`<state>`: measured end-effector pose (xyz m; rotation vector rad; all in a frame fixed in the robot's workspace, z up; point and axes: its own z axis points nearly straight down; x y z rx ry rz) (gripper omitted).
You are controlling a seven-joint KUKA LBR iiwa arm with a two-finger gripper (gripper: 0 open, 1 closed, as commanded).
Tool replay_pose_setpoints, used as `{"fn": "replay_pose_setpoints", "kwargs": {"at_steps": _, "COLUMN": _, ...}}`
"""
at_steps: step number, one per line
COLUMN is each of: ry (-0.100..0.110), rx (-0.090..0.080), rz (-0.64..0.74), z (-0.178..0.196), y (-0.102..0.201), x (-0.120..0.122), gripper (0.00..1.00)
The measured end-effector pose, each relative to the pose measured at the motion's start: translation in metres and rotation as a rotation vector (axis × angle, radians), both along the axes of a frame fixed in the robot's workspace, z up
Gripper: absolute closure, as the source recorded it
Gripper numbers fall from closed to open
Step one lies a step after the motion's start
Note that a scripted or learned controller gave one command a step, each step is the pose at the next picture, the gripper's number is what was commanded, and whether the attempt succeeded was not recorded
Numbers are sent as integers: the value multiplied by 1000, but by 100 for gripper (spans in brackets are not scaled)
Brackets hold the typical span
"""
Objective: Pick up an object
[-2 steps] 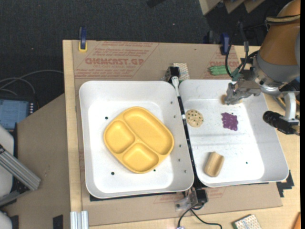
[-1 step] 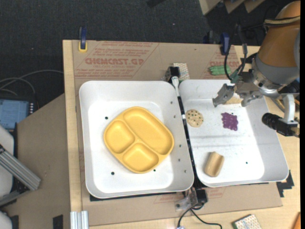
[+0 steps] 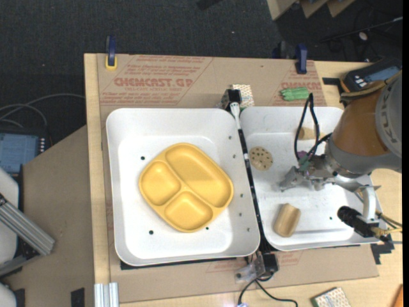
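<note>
I read "CHEMCAST GP" in red on the brown sheet (image 3: pixel 153 75) covering the desk, repeated partly behind the right bin (image 3: pixel 319 235). My claw (image 3: pixel 300 178) sits low over the middle of that bin; I cannot tell how wide it stands. A tan cylinder (image 3: pixel 287 220) lies near it toward the front, apart from it, and a round speckled cookie (image 3: pixel 259 158) rests by the bin's left wall. The left bin (image 3: pixel 121 171) carries a yellow divided plate (image 3: pixel 185 186).
</note>
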<state>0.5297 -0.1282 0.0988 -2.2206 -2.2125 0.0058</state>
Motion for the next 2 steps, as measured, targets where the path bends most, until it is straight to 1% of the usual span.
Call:
{"fn": "replay_pose_setpoints", "kwargs": {"at_steps": 1, "ry": -16, "rx": -7, "rz": 6, "z": -14, "y": -36, "x": 82, "gripper": 0}}
{"fn": "replay_pose_setpoints", "kwargs": {"at_steps": 2, "ry": 10, "rx": 5, "rz": 3, "z": -14, "y": -55, "x": 135, "gripper": 0}}
